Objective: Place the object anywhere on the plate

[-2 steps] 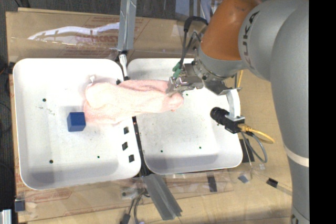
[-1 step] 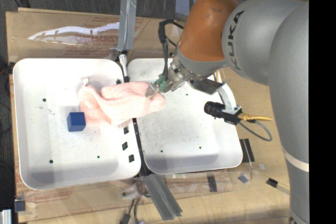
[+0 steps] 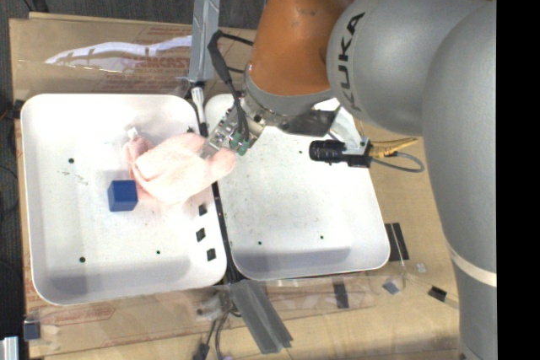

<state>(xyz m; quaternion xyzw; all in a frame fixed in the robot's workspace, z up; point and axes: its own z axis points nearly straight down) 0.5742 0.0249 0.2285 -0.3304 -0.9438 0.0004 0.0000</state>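
A small blue cube (image 3: 122, 196) rests on the floor of the left bin (image 3: 51, 147), just left of a pale pink plate (image 3: 173, 169). The plate lies in the left bin's right half, and its right rim reaches the divider between the bins. My gripper (image 3: 222, 139) hangs over the plate's upper right edge, close to or touching it. The orange wrist band (image 3: 291, 38) and the grey arm cover the space above the right bin's back part. The cube is apart from the gripper.
The right bin (image 3: 295, 206) has a speckled white floor. A black cable plug (image 3: 337, 153) hangs over its back right part. Black tape marks (image 3: 202, 233) sit along the divider. Cardboard and a clear plastic bag (image 3: 118, 55) lie behind the left bin.
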